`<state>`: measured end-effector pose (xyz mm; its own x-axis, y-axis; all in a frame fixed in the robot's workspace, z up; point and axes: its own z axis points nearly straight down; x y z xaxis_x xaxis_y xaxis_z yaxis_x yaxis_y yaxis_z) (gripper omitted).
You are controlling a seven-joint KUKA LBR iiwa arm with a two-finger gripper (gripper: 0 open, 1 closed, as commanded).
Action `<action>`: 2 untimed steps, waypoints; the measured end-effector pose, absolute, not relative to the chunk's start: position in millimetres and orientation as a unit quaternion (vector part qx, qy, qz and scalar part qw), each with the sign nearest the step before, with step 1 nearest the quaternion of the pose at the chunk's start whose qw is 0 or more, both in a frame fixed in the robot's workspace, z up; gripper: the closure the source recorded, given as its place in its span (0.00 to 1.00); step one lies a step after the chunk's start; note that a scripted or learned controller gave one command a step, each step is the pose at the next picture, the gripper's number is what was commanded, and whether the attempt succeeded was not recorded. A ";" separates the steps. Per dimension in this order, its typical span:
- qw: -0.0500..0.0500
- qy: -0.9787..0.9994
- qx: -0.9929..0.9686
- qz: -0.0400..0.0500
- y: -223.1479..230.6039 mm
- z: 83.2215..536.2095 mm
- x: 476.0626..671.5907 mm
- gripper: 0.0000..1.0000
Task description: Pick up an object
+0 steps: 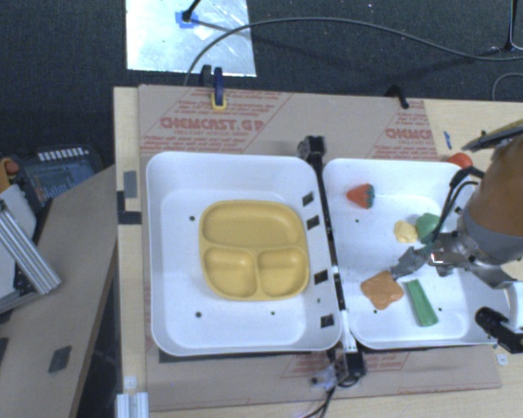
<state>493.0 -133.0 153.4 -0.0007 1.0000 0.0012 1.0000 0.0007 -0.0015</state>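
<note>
The right bin [376, 244] holds several toy foods. A red strawberry-like piece [360, 195] lies near its back left. A small pale yellow piece [405, 231] touches a green piece [427, 225] in the middle. A brown toast-like slice [382, 291] and a green stick [421, 303] lie near the front. My gripper [411, 265] reaches in from the right and hangs low over the bin, just up and right of the toast slice and above the green stick's top end. Nothing shows in its grasp.
The left bin [170, 259] holds a yellow divided plate [251, 249]. A black divider with clips [322, 233] runs between the bins. My arm's bulky grey-orange body [506, 207] covers the right bin's right side. Cables cross the dark floor behind the bench.
</note>
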 end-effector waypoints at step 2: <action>0.000 -0.707 -0.707 -0.001 -141.6 86.0 496.0 0.00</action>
<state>496.0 -141.6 86.0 -0.0005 1.0000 0.0005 1.0000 0.0005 0.0015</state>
